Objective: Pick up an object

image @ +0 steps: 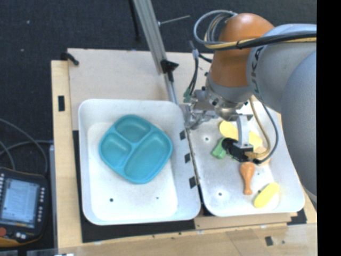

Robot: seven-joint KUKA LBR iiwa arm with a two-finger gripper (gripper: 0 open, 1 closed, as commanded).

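Note:
Several small objects lie in the right bin (pixel 224 201): a green piece (pixel 217 152), a pale yellow flat piece (pixel 228 128), an orange drumstick-shaped toy (pixel 248 176) and a yellow oblong toy (pixel 266 195). My gripper (pixel 192 117) hangs low over the right bin's upper left corner, close to the wall between the two bins. It is left of and above the toys, and nothing shows in its grasp. The grey arm with its orange band (pixel 240 47) hides the back of the right bin.
A teal divided plate (pixel 136 148) lies in the left bin (pixel 96 196). A slanted metal rail (pixel 152 36) runs from the top down to the gap between the bins. A tablet (pixel 18 201) sits off the bench at lower left.

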